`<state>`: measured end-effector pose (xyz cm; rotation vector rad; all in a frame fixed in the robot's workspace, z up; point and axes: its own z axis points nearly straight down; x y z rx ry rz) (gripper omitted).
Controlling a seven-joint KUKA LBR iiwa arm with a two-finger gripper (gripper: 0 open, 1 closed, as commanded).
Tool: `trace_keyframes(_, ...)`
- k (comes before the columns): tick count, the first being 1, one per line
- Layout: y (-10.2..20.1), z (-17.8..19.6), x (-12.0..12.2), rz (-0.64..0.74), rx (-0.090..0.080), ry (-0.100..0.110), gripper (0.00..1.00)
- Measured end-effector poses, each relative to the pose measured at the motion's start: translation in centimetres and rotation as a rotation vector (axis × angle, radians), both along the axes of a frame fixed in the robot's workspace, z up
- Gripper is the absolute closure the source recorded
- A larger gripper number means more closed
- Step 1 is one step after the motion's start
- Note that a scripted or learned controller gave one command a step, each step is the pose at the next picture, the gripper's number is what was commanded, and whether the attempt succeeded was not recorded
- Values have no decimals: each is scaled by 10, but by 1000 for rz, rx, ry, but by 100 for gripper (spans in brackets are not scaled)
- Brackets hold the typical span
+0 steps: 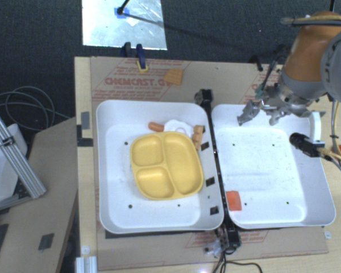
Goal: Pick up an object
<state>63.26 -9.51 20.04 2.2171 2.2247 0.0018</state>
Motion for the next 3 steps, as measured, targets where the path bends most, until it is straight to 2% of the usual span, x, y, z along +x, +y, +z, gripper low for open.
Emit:
trace_keyframes(1, -26, -71, 37, -2, -2, -1, 0)
trace_keyframes(2, -17, -75, 37, 2, -1, -1, 0)
trace_keyframes(3, -79, 30, 19, -6, -6, -10, 0)
